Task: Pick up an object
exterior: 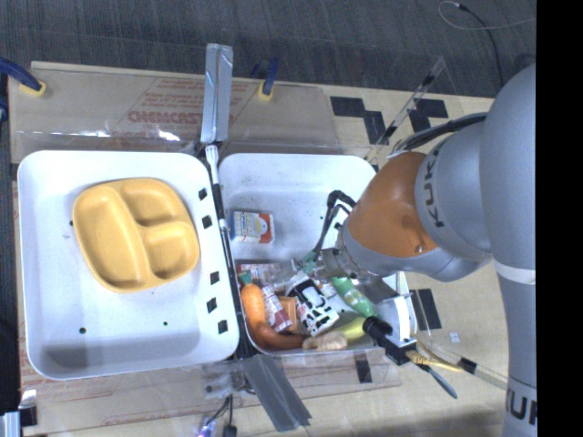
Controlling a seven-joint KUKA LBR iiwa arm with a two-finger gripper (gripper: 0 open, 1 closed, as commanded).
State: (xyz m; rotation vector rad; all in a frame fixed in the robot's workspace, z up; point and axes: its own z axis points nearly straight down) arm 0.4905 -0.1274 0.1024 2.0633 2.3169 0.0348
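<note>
We see two white bins on the desk (301,94): the left bin (46,335) carries a yellow divided tray (135,232) lying a little above its middle, and the right bin (291,176) carries a heap of small things at its 6 o'clock end. Our grey arm (496,198), with its orange band (387,212), reaches in from 3 o'clock and bends down over that heap. The tool (319,285) sits low among the clutter, and we cannot tell how it stands. Around it lie a carrot (252,306) at 8 o'clock, a green bottle (351,294) at 4 o'clock, and a black-and-white patterned packet (317,315) at 6 o'clock. A small carton (251,226) lies apart, toward 11 o'clock of the heap.
</note>
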